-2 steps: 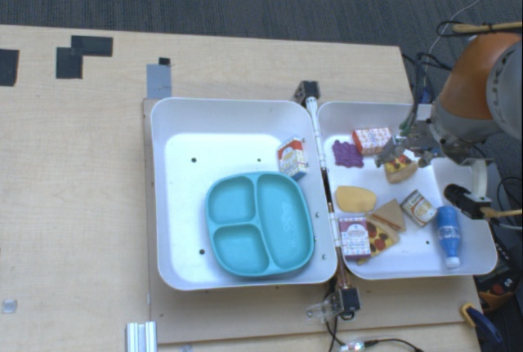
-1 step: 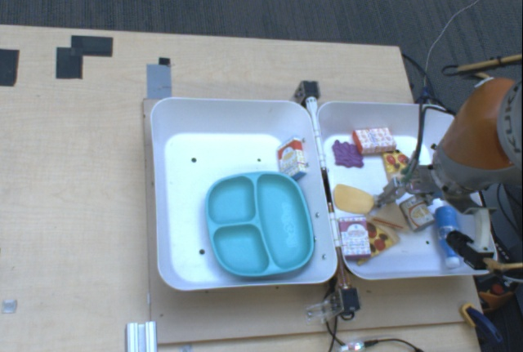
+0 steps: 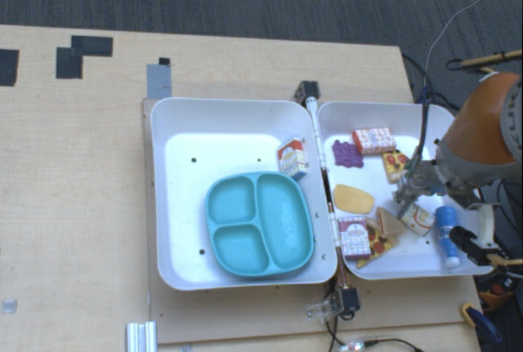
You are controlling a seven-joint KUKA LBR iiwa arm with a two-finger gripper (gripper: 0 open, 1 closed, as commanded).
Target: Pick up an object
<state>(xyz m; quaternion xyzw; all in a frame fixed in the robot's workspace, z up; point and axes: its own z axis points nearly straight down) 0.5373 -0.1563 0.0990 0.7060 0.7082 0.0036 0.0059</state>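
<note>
Camera view: arm enters from the right, gripper (image 3: 406,197) low in the right bin (image 3: 409,267), right over a small white carton (image 3: 420,217); can't tell if anything is gripped. Around it: yellow piece (image 3: 353,198), purple grapes (image 3: 346,153), pink box (image 3: 373,139), blue bottle (image 3: 447,234). Left bin (image 3: 176,179) holds a teal divided plate (image 3: 260,222) and a small milk carton (image 3: 292,158).

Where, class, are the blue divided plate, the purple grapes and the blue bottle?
blue divided plate (image 3: 260,223): camera view, on the ridge where its three sections meet.
purple grapes (image 3: 346,153): camera view, middle of the bunch.
blue bottle (image 3: 447,234): camera view, on its body.
</note>
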